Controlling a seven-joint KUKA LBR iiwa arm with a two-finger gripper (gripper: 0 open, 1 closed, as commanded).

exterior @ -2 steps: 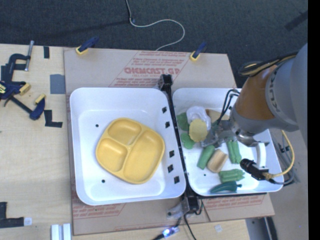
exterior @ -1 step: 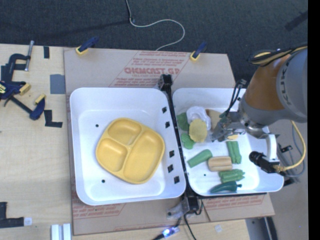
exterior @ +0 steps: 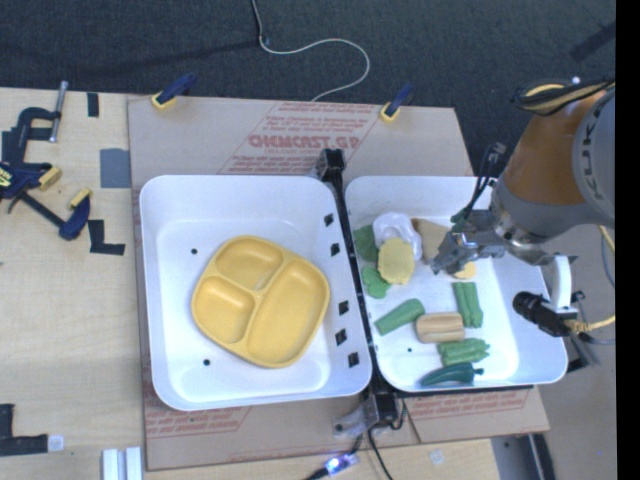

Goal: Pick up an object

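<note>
**Ana:** Nearest the camera, at the front of the right bin (exterior: 530,373), lies a dark green pepper-shaped piece (exterior: 447,374), touching a lighter green ridged piece (exterior: 465,350) just behind it. Which one would you go for?

**Ben:** Any will do, but I'd judge the tan cylinder (exterior: 440,327) easiest. It looks like light, stiff toy food with smooth sides, so it may slip; take it across its short middle. The green pod (exterior: 398,316) lies just beside it on the left.

**Ana:** And the gripper (exterior: 455,251)?

**Ben:** It hangs over the back half of that bin, above a green ridged piece (exterior: 467,303). Whether it's spread or closed, I cannot tell from this angle, and nothing shows in its grasp.

**Ana:** Count them for me.

**Ben:** Roughly: one pale yellow piece (exterior: 396,261), one white piece (exterior: 393,229) behind it, one tan wedge (exterior: 430,232), one leafy green bit (exterior: 372,273) by the divider, plus the five already named. About nine, though they overlap.

**Ana:** The other side?

**Ben:** One yellow divided plate (exterior: 260,299) in the left bin (exterior: 165,268). Two bins, one arm (exterior: 555,168).
</note>
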